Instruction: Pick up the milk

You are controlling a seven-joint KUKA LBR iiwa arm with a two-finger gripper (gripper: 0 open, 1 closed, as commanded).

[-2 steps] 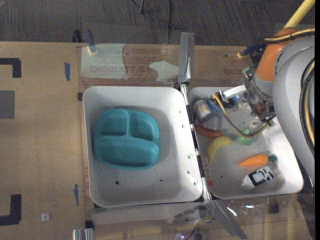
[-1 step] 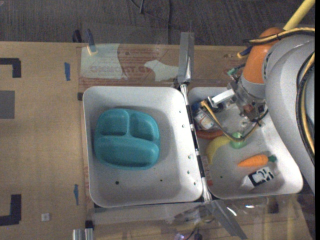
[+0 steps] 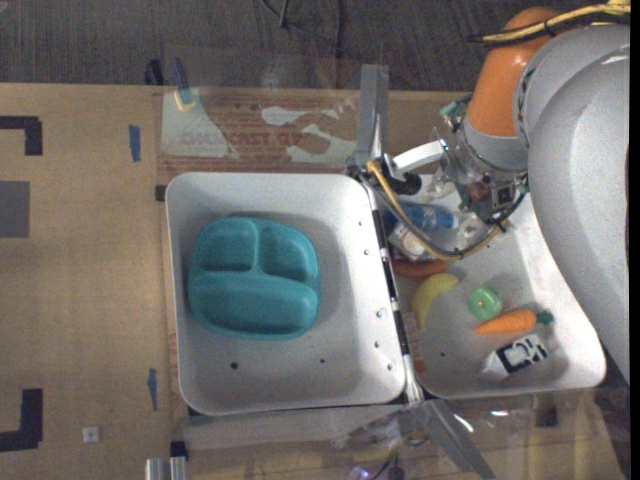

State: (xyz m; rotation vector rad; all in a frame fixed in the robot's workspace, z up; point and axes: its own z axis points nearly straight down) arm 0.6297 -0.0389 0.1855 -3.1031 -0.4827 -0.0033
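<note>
- Camera view: the arm (image 3: 560, 138) reaches down into the far end of the right bin (image 3: 560, 373). Its jaws hang over a heap of small items there, and I cannot tell whether they are spread or pressed together.
- The milk (image 3: 522, 353) lies well apart from them, at the bin's near end, just below the carrot (image 3: 508, 322).
- It looks like a small white carton with black markings, its long axis roughly across the bin.

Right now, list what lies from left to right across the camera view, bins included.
Left bin → teal divided plate → right bin → banana → green apple → carrot → black-and-white carton. The gripper hangs over the right bin's far end, above blurred items I cannot order.
</note>
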